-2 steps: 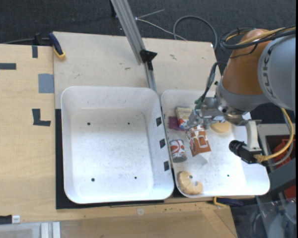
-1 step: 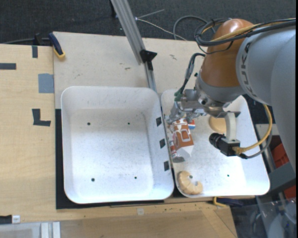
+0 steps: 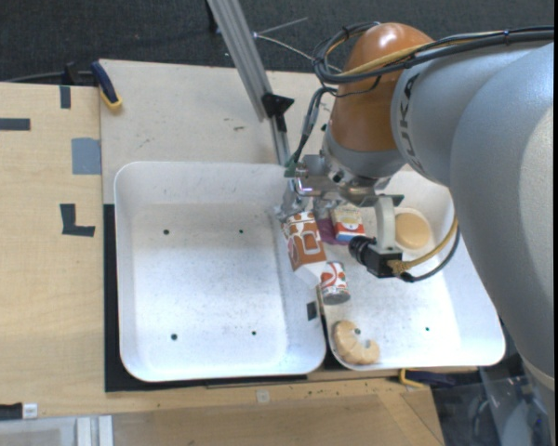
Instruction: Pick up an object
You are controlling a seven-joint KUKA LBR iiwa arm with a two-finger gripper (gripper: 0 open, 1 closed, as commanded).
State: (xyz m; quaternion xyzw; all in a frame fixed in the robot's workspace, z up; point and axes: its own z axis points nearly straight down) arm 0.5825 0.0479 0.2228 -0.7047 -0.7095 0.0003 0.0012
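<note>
Plainly, whether the gripper (image 3: 307, 214) grasps anything cannot be told; it hangs over an orange-and-white carton (image 3: 304, 244) in the right bin (image 3: 465, 328).

Grey arm (image 3: 484, 147), orange band (image 3: 377, 86), black cables (image 3: 418, 49)

Fixed overhead camera, slanted down on both white bins (image 3: 130, 277).

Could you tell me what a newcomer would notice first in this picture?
The big grey arm with its orange band fills the right side, reaching down over the right bin. Beneath it sits a small heap around an orange-and-white carton, with a croissant-like pastry at that bin's near edge.
</note>
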